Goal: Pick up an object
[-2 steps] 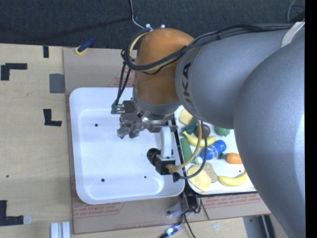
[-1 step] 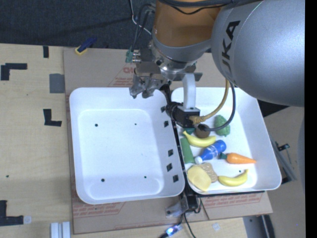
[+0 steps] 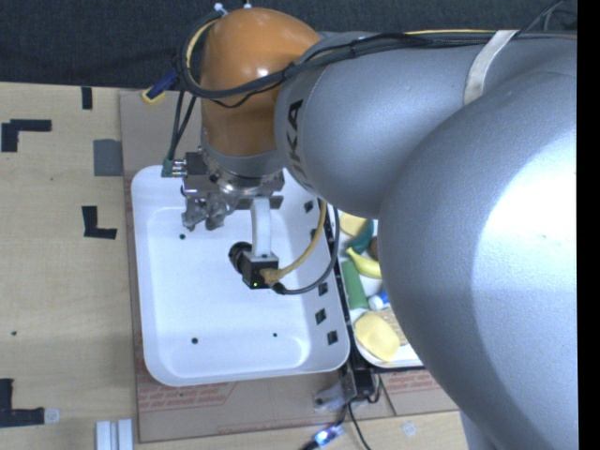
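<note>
The end effector (image 3: 204, 219) hangs over the far left part of the left bin (image 3: 155, 279), close above its white floor; from this angle I cannot tell whether it is wide or narrow, and nothing is seen held in it. The objects to pick lie in the right bin (image 3: 401, 356), largely hidden under the grey arm (image 3: 450, 157): a yellow rounded object (image 3: 378, 337) at the near end, a green object (image 3: 353, 286) along the bin's left wall, and a yellow curved piece (image 3: 364, 262) just beyond it. Both bins sit on the brown tabletop (image 3: 56, 279).

Arm (image 3: 450, 157) outstretched, tool (image 3: 204, 216) downward.
</note>
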Controlling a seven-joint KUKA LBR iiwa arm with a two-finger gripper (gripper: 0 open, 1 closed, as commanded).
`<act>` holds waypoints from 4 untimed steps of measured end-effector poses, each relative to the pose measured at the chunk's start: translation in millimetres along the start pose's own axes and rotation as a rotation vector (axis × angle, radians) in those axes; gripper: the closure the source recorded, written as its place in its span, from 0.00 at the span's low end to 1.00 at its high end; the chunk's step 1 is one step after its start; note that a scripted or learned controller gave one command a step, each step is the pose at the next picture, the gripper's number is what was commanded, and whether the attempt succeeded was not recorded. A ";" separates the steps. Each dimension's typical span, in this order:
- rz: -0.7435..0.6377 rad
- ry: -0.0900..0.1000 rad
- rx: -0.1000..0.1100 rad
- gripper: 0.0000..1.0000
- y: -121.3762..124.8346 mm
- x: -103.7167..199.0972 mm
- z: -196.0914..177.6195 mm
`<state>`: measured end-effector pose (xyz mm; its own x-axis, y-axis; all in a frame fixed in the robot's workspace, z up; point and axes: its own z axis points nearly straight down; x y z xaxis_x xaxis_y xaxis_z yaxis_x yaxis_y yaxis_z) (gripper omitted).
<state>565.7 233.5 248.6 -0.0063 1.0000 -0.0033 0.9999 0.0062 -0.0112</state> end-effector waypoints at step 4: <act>0.003 0.007 -0.021 1.00 23.1 -0.4 -199.5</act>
<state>591.0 233.8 447.8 -0.0034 1.0000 0.0036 0.9999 0.0034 0.0102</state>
